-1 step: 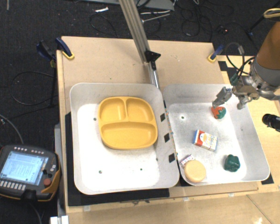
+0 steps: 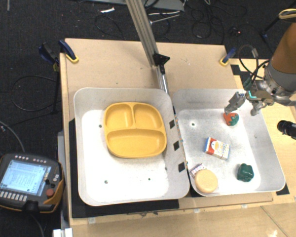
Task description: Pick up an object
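My gripper [image 2: 246,104] hangs open over the far right part of the right bin [image 2: 266,132], with nothing between its fingers [image 2: 235,102]. A small red and green object [image 2: 231,119] lies just below and left of it. A small white and orange box [image 2: 217,148] rests in the bin's middle. A dark green object [image 2: 245,172] sits near the front right corner. A round tan object [image 2: 206,181] lies at the front left corner.
The left bin [image 2: 89,181] holds a yellow divided plate [image 2: 135,130]. A slanted metal pole [image 2: 145,28] rises from between the bins at the back. A teach pendant [image 2: 24,181] lies on the floor at the lower left.
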### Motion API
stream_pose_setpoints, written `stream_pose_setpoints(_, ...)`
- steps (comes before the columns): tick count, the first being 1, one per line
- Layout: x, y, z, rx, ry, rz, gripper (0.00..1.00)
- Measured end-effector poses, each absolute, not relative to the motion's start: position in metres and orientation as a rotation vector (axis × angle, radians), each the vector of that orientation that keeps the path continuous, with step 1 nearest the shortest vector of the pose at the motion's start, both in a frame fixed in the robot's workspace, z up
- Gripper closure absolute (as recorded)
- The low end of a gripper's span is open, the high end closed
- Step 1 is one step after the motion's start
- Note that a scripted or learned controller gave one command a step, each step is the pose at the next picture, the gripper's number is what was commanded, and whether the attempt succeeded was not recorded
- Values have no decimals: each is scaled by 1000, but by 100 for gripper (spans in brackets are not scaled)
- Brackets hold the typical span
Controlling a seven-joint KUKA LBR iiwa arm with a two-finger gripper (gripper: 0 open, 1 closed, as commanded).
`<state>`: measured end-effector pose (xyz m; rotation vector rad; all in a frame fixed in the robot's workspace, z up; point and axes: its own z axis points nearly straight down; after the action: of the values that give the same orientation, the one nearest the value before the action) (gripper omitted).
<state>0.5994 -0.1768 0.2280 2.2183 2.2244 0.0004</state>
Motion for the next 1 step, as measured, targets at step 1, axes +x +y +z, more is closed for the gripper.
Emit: stream_pose_setpoints(1,601,-185,169,2225,2224,-6,0)
